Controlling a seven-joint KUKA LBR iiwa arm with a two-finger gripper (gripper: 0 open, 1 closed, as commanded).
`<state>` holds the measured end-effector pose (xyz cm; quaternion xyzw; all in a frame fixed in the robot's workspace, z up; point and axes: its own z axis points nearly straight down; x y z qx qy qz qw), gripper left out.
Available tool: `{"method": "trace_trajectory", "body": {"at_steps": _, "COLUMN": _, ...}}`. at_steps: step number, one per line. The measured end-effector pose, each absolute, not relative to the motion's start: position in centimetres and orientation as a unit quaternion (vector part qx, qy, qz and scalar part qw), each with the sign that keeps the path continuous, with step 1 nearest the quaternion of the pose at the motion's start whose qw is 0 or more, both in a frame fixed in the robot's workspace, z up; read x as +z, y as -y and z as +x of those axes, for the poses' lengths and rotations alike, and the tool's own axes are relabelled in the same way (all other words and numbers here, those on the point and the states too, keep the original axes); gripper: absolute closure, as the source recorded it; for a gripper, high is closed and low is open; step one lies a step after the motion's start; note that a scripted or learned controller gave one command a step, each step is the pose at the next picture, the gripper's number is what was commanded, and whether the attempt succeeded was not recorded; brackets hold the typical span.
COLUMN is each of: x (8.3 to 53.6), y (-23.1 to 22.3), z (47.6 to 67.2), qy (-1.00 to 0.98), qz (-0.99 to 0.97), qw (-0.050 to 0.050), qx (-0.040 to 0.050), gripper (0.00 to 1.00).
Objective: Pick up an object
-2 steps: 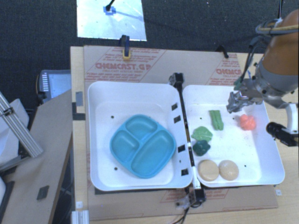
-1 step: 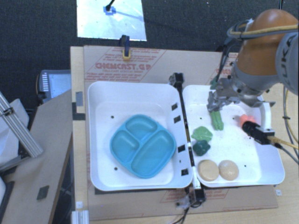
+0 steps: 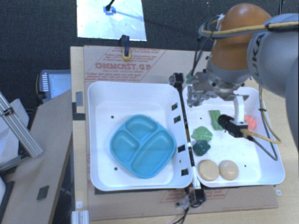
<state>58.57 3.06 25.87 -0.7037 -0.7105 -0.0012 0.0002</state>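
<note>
Surface (image 3: 140,59) of cardboard-brown, printed red text along its far edge, carries two shallow white bins side by side. Arm (image 3: 275,45), grey with an orange band (image 3: 238,29), comes in from the right and hangs over the far part of the right bin (image 3: 273,169). Left bin (image 3: 100,101) holds one blue sectioned plate (image 3: 142,145), three compartments, lying flat near the bin's middle and a bit toward the near side. Tool (image 3: 205,94) sits under the wrist, over the right bin's far-left corner close to the divider between bins; whether it is released or clenched cannot be told, and nothing is seen grasped in it. Black part with a white bracket (image 3: 232,122) sticks out below the wrist over the bin, a yellow cable (image 3: 264,138) trailing off it to the right.

Right bin contents, all resting on the bin floor: two beige round pieces (image 3: 218,170) side by side at the near end, just touching or nearly so. Light green leafy piece (image 3: 202,134) near the divider, dark teal piece (image 3: 202,148) just beside it on the near side. Green flat strip (image 3: 215,119) farther back, next to the black part. Small pink-orange piece (image 3: 251,122) toward the right wall, partly hidden by the bracket.
</note>
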Motion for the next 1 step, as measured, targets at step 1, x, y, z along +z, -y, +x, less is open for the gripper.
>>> {"method": "trace_trajectory", "body": {"at_steps": 1, "x": 24.07, "y": -7.80, "z": 59.75, "qy": 0.710, "qz": -0.704, "qw": 0.000, "qx": -0.0009, "gripper": 1.00}}
